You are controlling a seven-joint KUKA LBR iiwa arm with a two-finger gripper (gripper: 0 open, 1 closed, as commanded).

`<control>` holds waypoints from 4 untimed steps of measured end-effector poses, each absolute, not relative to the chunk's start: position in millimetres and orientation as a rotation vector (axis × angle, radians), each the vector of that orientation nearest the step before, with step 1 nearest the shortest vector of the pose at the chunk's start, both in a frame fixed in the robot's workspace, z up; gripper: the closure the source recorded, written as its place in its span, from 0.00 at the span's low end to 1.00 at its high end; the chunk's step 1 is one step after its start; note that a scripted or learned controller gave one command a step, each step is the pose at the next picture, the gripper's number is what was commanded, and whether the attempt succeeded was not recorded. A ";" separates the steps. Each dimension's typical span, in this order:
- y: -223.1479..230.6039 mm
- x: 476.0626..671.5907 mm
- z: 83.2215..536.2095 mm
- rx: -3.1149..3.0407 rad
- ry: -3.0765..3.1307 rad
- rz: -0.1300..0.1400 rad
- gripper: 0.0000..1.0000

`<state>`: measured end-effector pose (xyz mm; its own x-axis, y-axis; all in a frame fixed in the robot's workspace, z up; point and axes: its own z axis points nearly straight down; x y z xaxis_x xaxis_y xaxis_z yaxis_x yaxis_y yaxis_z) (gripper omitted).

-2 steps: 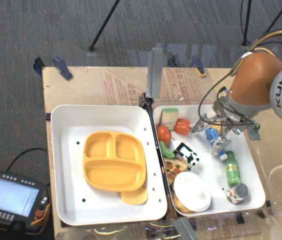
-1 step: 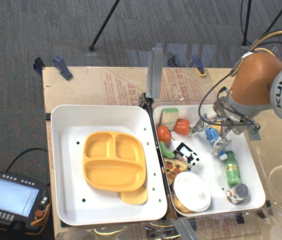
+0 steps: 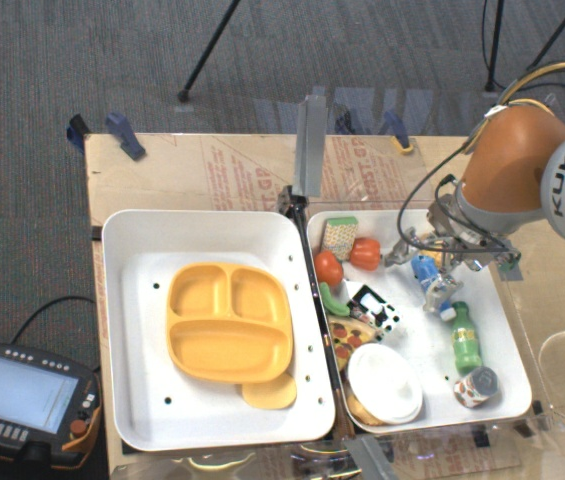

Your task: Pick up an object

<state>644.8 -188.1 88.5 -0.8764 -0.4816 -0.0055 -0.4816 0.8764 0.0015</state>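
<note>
Bench (image 3: 212, 168) carries two shallow white bins side by side. Left bin (image 3: 127, 268): a yellow divided tray (image 3: 230, 323) lies flat near its middle, with a pale yellow round piece (image 3: 270, 393) poking out from under the tray's near right corner.

Right bin (image 3: 517, 368) is crowded. Along its left wall, far to near: a tan-and-green block (image 3: 340, 236), an orange pepper-like toy (image 3: 365, 254) just beside it, a red tomato-like toy (image 3: 328, 268), a green curved piece (image 3: 334, 301), a black-and-white patterned item (image 3: 375, 308), and a pizza-slice toy (image 3: 344, 341). A white round lid or bowl (image 3: 385, 381) sits at the near edge, partly over a tan flat item. Toward the right wall: a green bottle (image 3: 465, 338) lying lengthwise, and a small can (image 3: 475, 386) in the near right corner.

Arm enters from the right; orange band sits above the wrist over the right bin's far right portion. Pincer (image 3: 440, 283) hangs low over the right bin's middle, close above a small blue-and-white object (image 3: 425, 269). Cannot tell whether the pincer is open, closed, or gripping that object; the wrist and cabling blur the spot. The green bottle's cap end lies just beside the pincer on its near side.
</note>
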 end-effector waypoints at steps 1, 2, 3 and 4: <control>-190.9 644.1 88.4 -0.719 3.054 0.005 0.00; -192.0 645.0 88.5 -0.713 3.054 0.004 0.00; -189.4 645.3 88.6 -0.788 3.037 0.001 0.00; -185.6 644.7 88.2 -0.667 3.067 0.004 0.00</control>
